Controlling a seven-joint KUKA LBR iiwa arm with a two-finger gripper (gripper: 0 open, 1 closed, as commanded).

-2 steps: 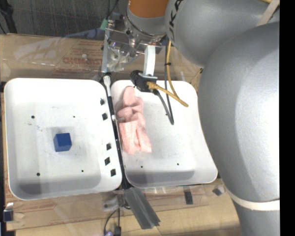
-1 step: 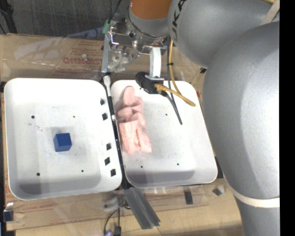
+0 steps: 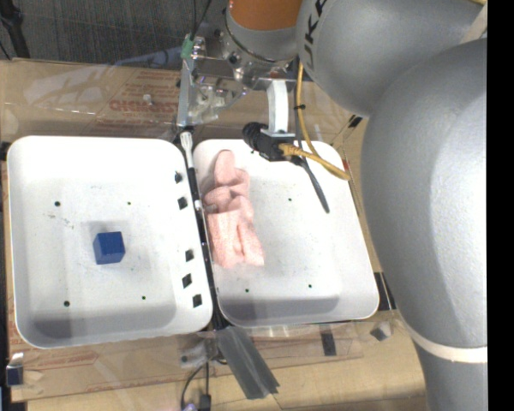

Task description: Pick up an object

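While my arm hangs over the far edge of the right bin [image 3: 351,302], my tool [image 3: 207,92] sits up near the back rim, above where the two bins meet, and I cannot tell its state from this slanted angle. Nothing is visibly held.

Two candidates lie below. A pink, soft-looking object [image 3: 231,217] rests in the right bin, pressed close to the wall it shares with the left bin [image 3: 34,315]. A small blue cube [image 3: 109,247] sits alone on the floor of the left bin, well away from every wall.

Judging by position, the pink object is nearer to my tool, but the dividing wall beside it could block one side of the grasp. To do this well, I would come down straight over its middle, aligned so the closing direction runs along the wall rather than into it. The cube looks the cleaner pick: rigid, flat-sided, open space all around it on the desk.
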